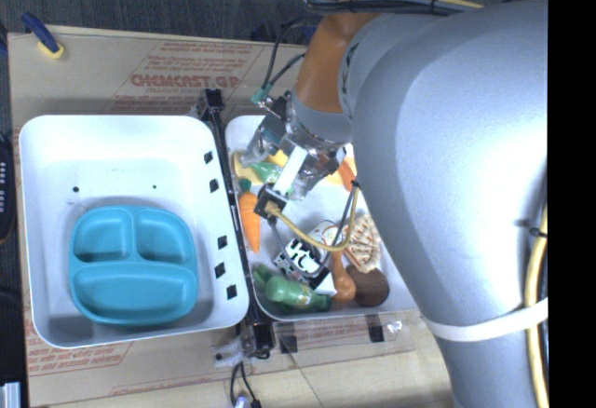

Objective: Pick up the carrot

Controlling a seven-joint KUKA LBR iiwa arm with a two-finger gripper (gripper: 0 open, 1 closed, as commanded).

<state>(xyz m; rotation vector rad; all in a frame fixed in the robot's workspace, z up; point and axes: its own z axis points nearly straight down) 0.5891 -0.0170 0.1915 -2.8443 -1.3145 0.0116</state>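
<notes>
The carrot (249, 221) is an orange, tapered piece lying along the left wall of the right bin (402, 302), its tip pointing toward the front. My gripper (272, 157) hangs over the back left part of that bin, just behind and to the right of the carrot's thick end, above a cluster of yellow and green toy food (255, 168). The wrist and the grey arm cover most of the right side of the bin.
The left bin (47, 210) holds a blue divided plate (135, 264). In the right bin's front lie a green vegetable (296, 293), a brown item (359, 286), a waffle-like piece (364, 239) and a black-and-white object (300, 258). A second orange piece (346, 175) sits by the wrist.
</notes>
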